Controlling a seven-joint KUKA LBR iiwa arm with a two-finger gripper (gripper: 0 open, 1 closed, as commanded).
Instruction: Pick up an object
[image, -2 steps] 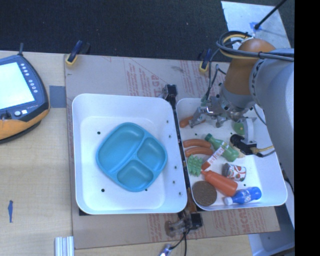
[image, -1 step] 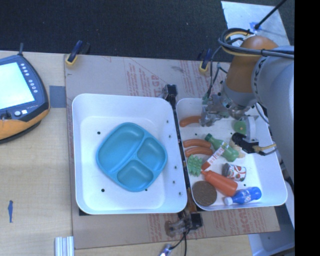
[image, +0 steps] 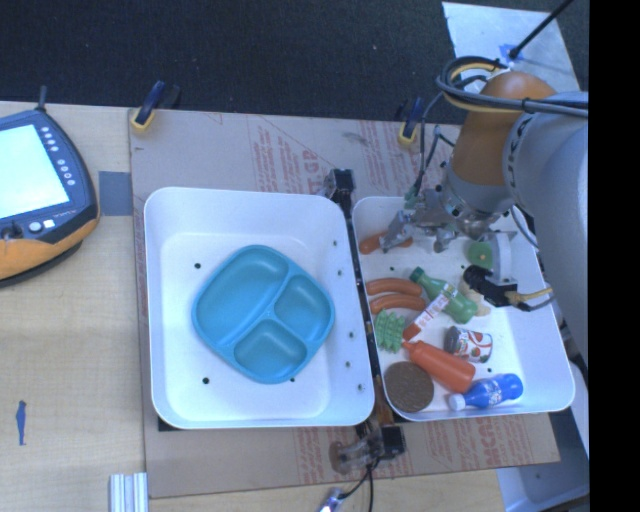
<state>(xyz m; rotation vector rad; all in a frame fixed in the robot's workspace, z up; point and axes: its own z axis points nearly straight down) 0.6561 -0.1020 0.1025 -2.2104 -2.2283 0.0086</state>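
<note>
My gripper (image: 420, 237) hangs low over the back of the right bin (image: 545, 335), its two fingers apart and nothing between them. A small orange piece (image: 371, 243) lies just left of the left fingertip, at the bin's back left corner. Further forward in this bin lie two sausages (image: 395, 292), a green bottle (image: 443, 297), a green leafy toy (image: 390, 329), an orange carrot (image: 441, 366), a brown disc (image: 408, 386), a small red and white can (image: 470, 343) and a blue bottle (image: 490, 391). A green lump (image: 480, 252) sits right of the gripper.
The left bin (image: 170, 250) holds a blue divided plate (image: 263, 312). A control tablet with an orange rim (image: 35, 195) lies on the bench at the far left. Yellow and blue clamps (image: 150, 106) stand at the board's back edge.
</note>
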